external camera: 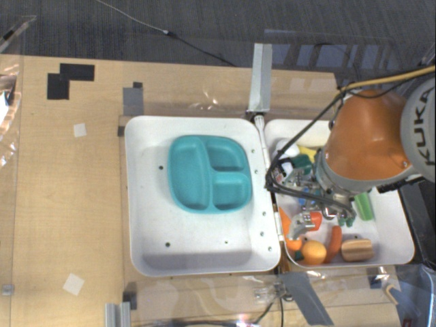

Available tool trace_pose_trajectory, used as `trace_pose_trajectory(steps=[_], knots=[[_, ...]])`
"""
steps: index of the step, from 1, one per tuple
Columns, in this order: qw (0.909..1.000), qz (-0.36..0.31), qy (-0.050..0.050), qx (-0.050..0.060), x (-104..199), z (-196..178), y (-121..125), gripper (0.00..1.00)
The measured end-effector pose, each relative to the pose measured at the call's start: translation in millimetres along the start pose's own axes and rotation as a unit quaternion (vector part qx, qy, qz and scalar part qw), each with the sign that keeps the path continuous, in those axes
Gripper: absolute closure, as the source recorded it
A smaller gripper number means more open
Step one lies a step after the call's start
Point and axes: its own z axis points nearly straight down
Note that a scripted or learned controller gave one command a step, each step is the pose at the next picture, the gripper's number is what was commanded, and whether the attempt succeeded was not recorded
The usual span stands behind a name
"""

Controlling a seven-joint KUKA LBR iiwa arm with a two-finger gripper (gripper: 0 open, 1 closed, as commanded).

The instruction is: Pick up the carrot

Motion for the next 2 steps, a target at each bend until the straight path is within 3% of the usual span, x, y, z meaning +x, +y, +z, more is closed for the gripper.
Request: trace_pose_trajectory(steps=[1,2], knots=[[0.9983,0.059,0.0,0.0,2.3,0.0,-2.5,0.0],[0.9994,0.033,0.0,0.0,3.1,0.1,27.7,0.0]])
